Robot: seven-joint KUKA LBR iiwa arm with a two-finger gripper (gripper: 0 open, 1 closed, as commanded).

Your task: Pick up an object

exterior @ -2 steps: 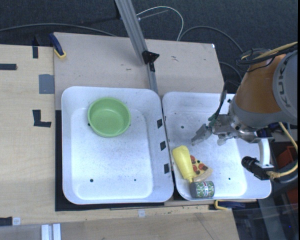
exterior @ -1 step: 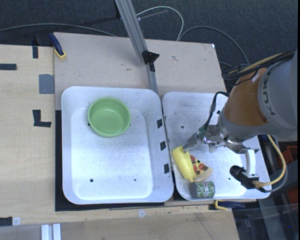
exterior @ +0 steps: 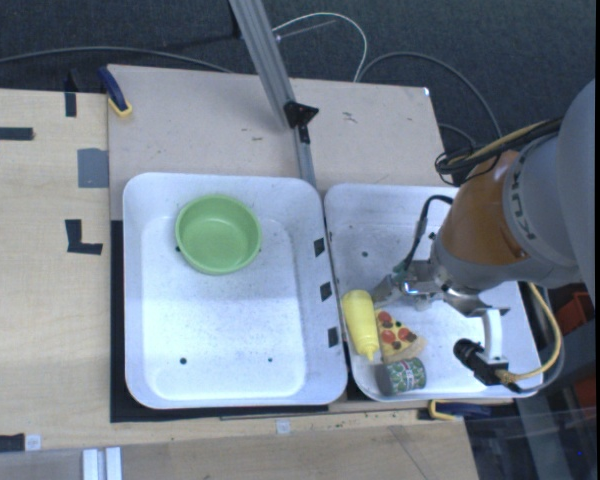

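Note:
The right bin (exterior: 380, 218) holds three objects near its front left corner. A yellow mustard bottle (exterior: 360, 322) lies along the bin's left wall. Beside it rests a toy pizza slice (exterior: 397, 336) with red spots. A small green can (exterior: 403, 375) lies at the front rim. My gripper (exterior: 408, 286) hangs low over the bin, just right of the bottle's top and above the pizza slice. The orange band (exterior: 477, 223) and grey arm rise behind it to the right. Nothing shows between the fingers.
A green bowl (exterior: 218, 233) sits at the back of the left bin (exterior: 160, 368). A metal pole (exterior: 270, 58) slants across the bench behind the bins. Black cables loop by the arm at the right bin's right side.

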